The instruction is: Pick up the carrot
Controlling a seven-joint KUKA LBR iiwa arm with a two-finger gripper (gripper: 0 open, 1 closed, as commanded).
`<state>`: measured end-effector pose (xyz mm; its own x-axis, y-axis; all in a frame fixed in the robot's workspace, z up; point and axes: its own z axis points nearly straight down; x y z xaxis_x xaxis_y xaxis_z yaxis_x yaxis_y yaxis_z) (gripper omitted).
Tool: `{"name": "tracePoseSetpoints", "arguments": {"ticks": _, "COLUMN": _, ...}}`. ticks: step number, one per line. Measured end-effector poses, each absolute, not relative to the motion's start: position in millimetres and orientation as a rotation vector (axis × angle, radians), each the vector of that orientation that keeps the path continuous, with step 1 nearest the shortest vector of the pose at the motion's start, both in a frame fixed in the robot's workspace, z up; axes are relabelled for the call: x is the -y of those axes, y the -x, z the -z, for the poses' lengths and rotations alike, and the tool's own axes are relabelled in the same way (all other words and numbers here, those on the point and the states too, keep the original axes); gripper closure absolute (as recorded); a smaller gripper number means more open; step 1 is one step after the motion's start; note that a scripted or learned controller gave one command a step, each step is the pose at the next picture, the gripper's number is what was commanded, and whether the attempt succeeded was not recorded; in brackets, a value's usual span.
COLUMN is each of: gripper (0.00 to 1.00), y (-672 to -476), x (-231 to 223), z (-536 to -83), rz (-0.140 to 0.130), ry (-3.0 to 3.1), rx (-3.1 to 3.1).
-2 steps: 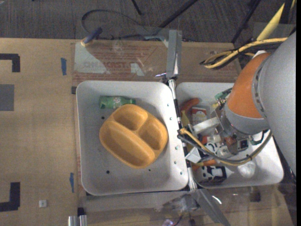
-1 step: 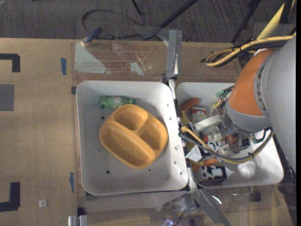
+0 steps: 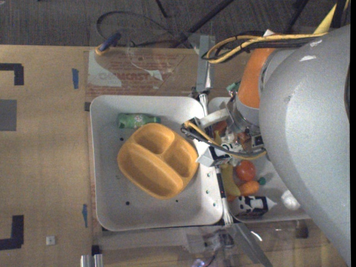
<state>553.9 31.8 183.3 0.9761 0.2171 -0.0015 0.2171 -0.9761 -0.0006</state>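
A: Big picture first: the grey arm [image 3: 311, 127] swamps the right side, orange band up near its wrist, reaching in over the right bin [image 3: 289, 214].

B: And the left bin [image 3: 103, 166]?

A: Let's use the yellow divided plate [image 3: 158, 159] as our anchor. It sits in the middle of that left bin, with a green packet [image 3: 137, 120] just above it, near the bin's far wall.

B: Where's the working end?

A: The gripper [image 3: 233, 141] is just right of the plate, across the wall between the bins, buried in cables and tags. Wide or narrow, I can't tell; the wrist hides it, and nothing shows as held.

B: The carrot?

A: I make it the small orange piece [image 3: 250, 187], right of the plate and lower, in the right bin. It's touching a red tomato-like ball [image 3: 245, 171] above it, a yellow banana-shaped item [image 3: 229, 181] beside it, and a black-and-white cow-patterned toy [image 3: 253, 204] just below.

B: So, the risks?

A: Crowding. My read is that a descent could clip the red ball or the banana and nudge the carrot away, or close on the wrong thing entirely. It's small and rounded, so it may squirt out. And being near the dividing wall, a finger could catch the rim.
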Motion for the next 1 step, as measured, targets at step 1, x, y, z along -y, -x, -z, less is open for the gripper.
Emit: {"name": "tracePoseSetpoints", "arguments": {"ticks": 1, "gripper": 1.0, "y": -577.1, "x": 15.4, "z": -183.7, "rz": -0.003, "ry": 3.049, "rx": 0.756}}
